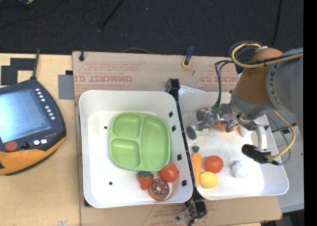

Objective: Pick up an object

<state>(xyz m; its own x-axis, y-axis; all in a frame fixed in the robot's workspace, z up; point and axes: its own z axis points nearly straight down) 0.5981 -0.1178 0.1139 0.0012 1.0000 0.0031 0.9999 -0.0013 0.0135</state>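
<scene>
Behind the arm point(257, 84) — gripper point(198, 127) blurred, an orange object point(229, 127) half-hidden

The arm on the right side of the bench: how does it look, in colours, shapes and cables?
The grey, rounded arm carries a broad orange band above its wrist. Yellow and black cables loop over the top of the band, and more black cables trail down beside the wrist. At its end sits a small metallic grey claw of blocky parts.

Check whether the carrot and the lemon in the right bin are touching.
Touching. The camera view shows the carrot's lower end running straight into the lemon's upper left edge, with no white bin floor between them.
</scene>
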